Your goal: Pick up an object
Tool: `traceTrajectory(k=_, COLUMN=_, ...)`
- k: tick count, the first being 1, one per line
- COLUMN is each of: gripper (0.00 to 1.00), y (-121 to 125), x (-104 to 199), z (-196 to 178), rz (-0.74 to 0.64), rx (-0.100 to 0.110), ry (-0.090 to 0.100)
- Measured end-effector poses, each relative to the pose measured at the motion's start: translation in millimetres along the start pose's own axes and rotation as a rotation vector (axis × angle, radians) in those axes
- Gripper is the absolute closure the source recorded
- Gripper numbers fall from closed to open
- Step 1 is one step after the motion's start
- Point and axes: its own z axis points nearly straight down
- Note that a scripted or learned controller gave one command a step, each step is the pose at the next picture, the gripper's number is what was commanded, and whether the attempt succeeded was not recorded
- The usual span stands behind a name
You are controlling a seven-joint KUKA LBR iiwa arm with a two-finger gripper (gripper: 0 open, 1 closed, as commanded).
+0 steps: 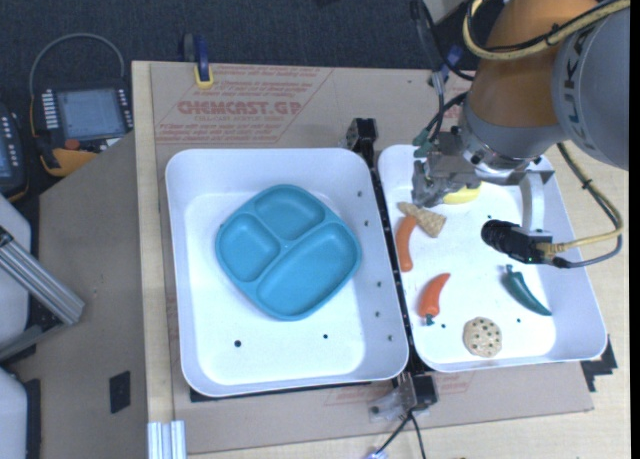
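My gripper (431,190) hangs low over the far left part of the right bin (574,299). A yellow object (463,193) lies right beside it, partly hidden by the wrist. Just in front of the gripper sits a tan waffle-like wedge (425,218), and an orange carrot-shaped piece (404,245) lies by the bin's left wall. Nearer the front are a red-orange pepper (434,294), a round cookie (482,336) and a green pepper (525,289). I see nothing held in the gripper.
The left bin (200,332) holds a blue divided plate (288,250). A black clamp (361,133) sits at the far end of the ridge between the bins. Bare white floor shows in the front half of the left bin.
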Motion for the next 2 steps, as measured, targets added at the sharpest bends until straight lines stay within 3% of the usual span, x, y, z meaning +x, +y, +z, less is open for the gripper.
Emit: traceTrajectory(k=2, gripper=1.0, y=-21.9, x=95.4, z=3.2, rz=-0.001, rx=-0.002, ry=0.0)
